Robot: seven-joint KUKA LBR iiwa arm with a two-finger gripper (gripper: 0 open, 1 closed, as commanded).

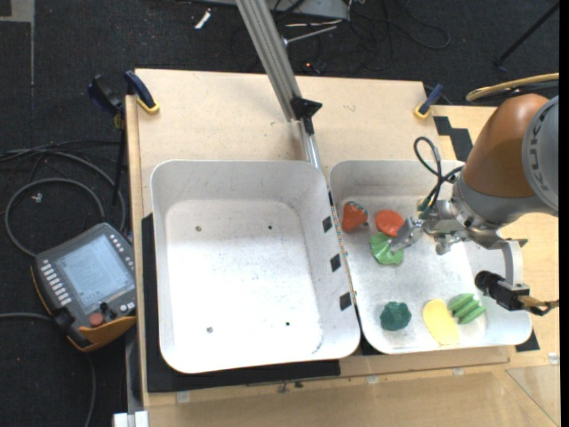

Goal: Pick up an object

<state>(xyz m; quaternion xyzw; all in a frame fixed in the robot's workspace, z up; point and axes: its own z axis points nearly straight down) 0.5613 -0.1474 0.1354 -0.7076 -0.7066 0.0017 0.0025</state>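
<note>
Six small bright pieces in the right white bin (498, 332) — tool (402, 241) over a crumpled green piece (386, 249), its grip impossible to judge.

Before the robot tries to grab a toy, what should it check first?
1. Toys within reach in the right bin: ok, five lie there.
2. Gripper over a toy: ok, it sits at the light green toy.
3. Toy between the fingers: cannot tell.
4. Neighbours apart: not ok, the orange toy touches the light green one; the red toy is close.
5. Other toys out of the way: ok, the dark green toy and yellow toy lie nearer the front.
</note>
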